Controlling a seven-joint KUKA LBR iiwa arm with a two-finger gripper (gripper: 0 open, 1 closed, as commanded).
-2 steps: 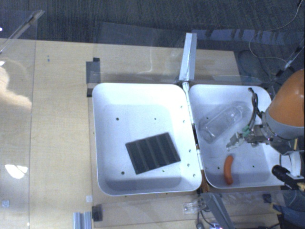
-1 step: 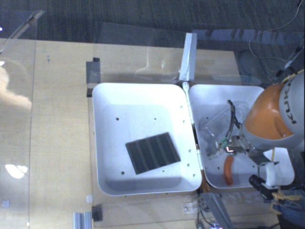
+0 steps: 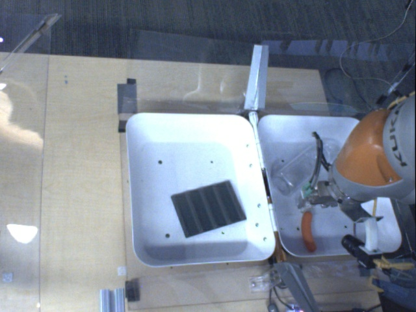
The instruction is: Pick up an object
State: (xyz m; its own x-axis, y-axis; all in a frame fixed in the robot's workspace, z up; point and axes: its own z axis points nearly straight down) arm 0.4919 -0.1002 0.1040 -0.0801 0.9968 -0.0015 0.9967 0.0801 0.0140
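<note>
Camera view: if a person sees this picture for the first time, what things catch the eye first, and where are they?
The orange band of the arm at the right edge stands out most, above the right bin. Next comes the dark ribbed mat, lying flat and askew in the left bin. A small orange-red object lies near the front of the right bin, just below the gripper.

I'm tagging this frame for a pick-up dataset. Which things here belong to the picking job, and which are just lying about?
Belong to the job:
- gripper, over the right bin
- orange object in the right bin
- dark ribbed pad in the left bin

Lying about:
- cables beyond the bench
- black bracket beside the left bin
</note>
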